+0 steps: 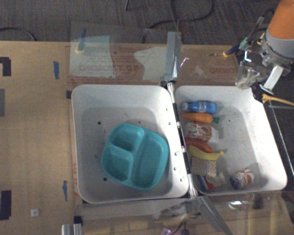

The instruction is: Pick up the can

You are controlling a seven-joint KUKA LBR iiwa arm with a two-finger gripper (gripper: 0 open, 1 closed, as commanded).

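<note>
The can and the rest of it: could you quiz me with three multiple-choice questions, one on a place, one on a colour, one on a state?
1. Where is the can?
A. right bin
B. left bin
C. bench top

2. What colour is the divided tray?
A. red
B. teal
C. white

3. How does the can rest?
A. on its side, alone
B. in the pincer
C. on the tray

Answers: 1 A, it lies near that bin's front corner. 2 B, teal against the white left bin. 3 A, the pincer is above the far rim.

A teal tray [134, 155] lies in a white bin [88, 102]; the can [242, 178] is red and white.
</note>
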